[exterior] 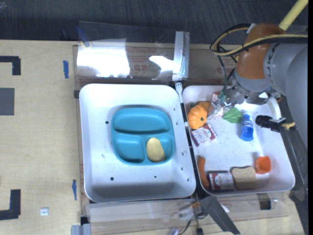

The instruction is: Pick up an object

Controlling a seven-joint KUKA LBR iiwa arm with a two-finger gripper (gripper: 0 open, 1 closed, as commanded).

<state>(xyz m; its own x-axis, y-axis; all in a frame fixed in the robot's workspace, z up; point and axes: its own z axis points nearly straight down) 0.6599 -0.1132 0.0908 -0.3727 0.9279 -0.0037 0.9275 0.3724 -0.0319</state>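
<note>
Clutter is all in the right-hand shallow white bin [286,180], so that's clearly the pick source. Nearest the camera, a dark bottle with a red-and-white label [221,180] lies flat along the front wall, long axis running left-right, with a tan bread-like block [244,176] butted against its right end and a small orange cup [263,164] just beside that. Further back there's a red-and-white packet [203,135], a blue plastic bottle [247,127] lying with its cap toward the back, a small orange pumpkin [197,115] and a green leafy bit [233,115].

The left white bin [93,146] holds a teal divided tray [142,129] with a yellow egg-shaped piece [155,149] sitting in its near right compartment.

At the back, the gripper [226,102] hangs over the pumpkin-and-leaf corner, so I'd guess one of those is the target. Can't tell whether the fingers are spread or closed; too much glare and cable.
</note>
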